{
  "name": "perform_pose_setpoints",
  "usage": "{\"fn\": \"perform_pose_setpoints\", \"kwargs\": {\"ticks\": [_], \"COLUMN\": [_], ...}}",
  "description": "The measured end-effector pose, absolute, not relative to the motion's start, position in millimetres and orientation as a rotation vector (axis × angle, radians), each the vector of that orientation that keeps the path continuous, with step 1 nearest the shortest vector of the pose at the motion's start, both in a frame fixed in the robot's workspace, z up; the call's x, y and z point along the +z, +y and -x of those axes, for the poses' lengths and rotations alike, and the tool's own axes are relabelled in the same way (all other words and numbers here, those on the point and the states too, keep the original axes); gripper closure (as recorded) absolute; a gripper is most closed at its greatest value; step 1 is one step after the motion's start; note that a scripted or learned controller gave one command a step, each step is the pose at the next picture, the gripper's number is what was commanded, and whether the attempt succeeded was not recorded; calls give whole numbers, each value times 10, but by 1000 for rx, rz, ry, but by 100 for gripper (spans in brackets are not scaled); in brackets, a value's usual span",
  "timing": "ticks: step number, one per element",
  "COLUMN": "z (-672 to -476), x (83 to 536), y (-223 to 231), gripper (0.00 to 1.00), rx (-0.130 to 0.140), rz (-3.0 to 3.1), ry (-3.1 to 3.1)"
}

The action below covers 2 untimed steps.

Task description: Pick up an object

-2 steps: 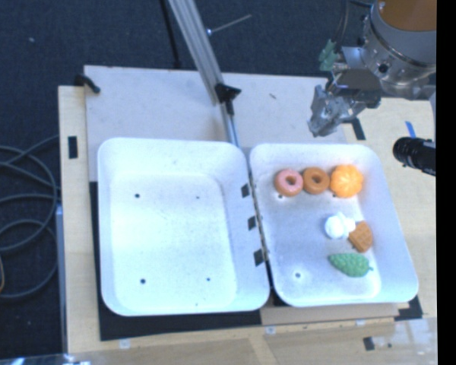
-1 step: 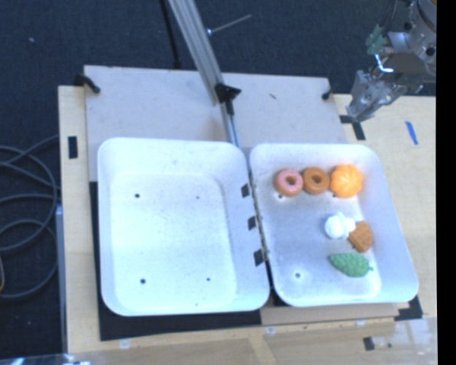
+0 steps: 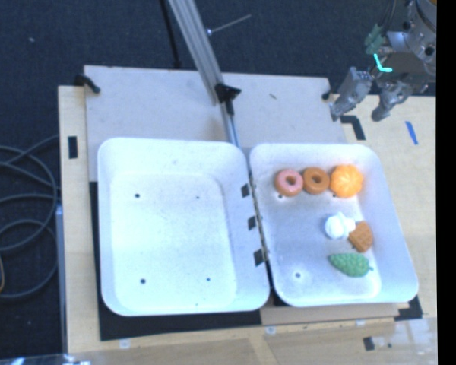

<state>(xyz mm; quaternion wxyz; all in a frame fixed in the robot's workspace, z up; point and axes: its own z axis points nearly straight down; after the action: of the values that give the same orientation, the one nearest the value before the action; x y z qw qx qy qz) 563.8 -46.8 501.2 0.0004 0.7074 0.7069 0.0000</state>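
The bench's (image 3: 213, 339) near edge lies closest to the camera, a pale wooden strip under the two bins. The gripper (image 3: 362, 103) hangs at the far right, beyond the far rim of the right bin (image 3: 391, 204) and above the bare bench. Its two fingers are spread apart, with a clear gap between them, and nothing sits in that gap. One finger (image 3: 347, 97) is grey and blocky, the other (image 3: 384, 103) darker. Above them the wrist carries a small teal light.

Nearest the gripper, along the far side of the right bin, three things stand in a row: an orange (image 3: 346, 181) at the right, a brown donut (image 3: 315, 179) touching it on the left, and a pink donut (image 3: 289, 182) just beside that. Nearer in the same bin, a white ball (image 3: 337, 226) touches a brown lump (image 3: 361, 238) on its right. Nearer still lies a green, knobbly piece (image 3: 349, 264), close to the bin's near right corner.

The left bin (image 3: 114, 204) touches the right one along a hinged seam at the middle. A metal rail (image 3: 194, 36) slants from the far left down to the far ends of that seam. Black cables (image 3: 19, 204) loop over the dark floor at the left. A small blue mark (image 3: 411, 133) lies on the bench to the right of the gripper.
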Motion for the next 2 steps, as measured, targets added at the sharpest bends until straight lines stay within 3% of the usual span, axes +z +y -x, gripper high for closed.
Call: {"fn": "perform_pose_setpoints", "kwargs": {"ticks": [1, 2], "z": [-5639, -5639], "x": [5118, 5114], "y": [-474, -474], "gripper": [100, 0], "rx": [0, 0], "rz": [-2221, -2221], "ry": [2219, 2219]}}
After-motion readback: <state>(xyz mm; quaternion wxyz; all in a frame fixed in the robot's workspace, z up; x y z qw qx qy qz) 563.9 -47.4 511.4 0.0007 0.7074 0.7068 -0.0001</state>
